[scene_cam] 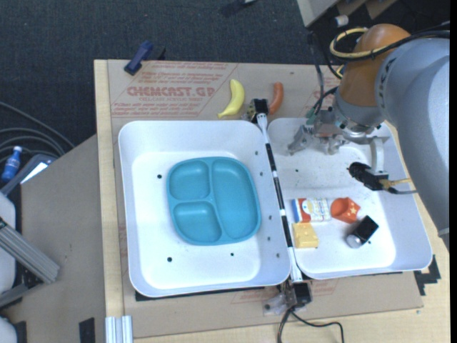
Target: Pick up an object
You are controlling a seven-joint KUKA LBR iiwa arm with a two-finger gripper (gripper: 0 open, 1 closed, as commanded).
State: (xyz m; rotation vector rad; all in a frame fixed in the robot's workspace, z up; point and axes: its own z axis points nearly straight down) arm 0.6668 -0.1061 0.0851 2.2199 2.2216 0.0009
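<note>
Grey two-finger gripper (319, 143) hovers over the right white bin's (410, 252) far end — whether it is spread or pressed together, I cannot tell.
The small red-and-white carton (314, 210), yellow block (305, 236) and black-and-silver piece (362, 232) lie well apart from it, nearer the camera.

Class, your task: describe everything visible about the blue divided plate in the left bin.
The blue divided plate is a rounded rectangle in turquoise, plastic by its look, with raised ridges splitting it into three compartments: two on its left side and one long one on its right. It lies flat and face up, turned slightly askew, near the middle of the left bin. Its compartments hold nothing, and only the bin floor touches it.
</note>
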